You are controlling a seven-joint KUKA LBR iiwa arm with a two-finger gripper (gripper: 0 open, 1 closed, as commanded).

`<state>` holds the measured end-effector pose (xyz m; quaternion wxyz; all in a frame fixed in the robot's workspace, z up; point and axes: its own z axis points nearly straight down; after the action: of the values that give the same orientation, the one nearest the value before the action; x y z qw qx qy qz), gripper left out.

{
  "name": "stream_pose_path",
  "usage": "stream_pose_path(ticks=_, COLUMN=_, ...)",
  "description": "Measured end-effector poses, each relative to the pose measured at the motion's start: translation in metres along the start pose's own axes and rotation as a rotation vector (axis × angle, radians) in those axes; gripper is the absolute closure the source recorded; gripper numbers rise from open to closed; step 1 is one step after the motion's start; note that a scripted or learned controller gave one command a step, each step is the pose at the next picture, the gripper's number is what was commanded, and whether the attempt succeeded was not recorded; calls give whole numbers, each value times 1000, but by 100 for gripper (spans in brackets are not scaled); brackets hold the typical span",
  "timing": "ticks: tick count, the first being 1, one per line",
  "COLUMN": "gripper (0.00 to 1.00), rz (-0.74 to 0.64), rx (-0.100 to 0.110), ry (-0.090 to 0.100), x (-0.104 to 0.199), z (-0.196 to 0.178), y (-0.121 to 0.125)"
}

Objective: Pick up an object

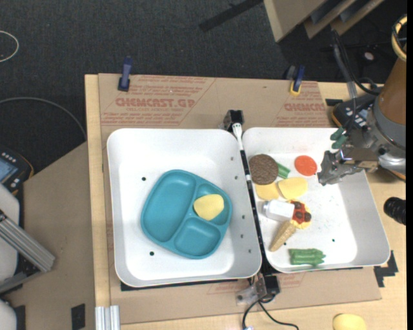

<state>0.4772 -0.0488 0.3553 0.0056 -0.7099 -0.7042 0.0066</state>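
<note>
**Crowded pile risking a missed grasp**

The grey two-finger gripper (330, 169) is hovering near the right white bin's (361, 248) far edge, holding nothing; its opening I cannot tell. The round orange plastic disc (306, 165) is lying just beside it, so descending fingers are likely nudging it away.

A light wooden bench top (187, 303) sits on a dark grey carpeted floor (129, 32), with a brown cardboard sheet (193, 100) printed in red lettering laid flat on it and held at its far edge by a blue clamp (125, 72) and a yellow-and-blue clamp (296, 80). Thin pale cables (13, 45) loop across the carpet at the upper left, and an aluminium frame rail (26, 245) crosses the lower left corner. A tan box-like piece of furniture (310, 16) stands at the top right, and the light is even and soft.
</note>
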Motion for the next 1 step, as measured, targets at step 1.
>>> stream_pose_path(ticks=1, gripper=100, rz=-19, rx=-35, ry=5, x=80, z=-137, y=0)
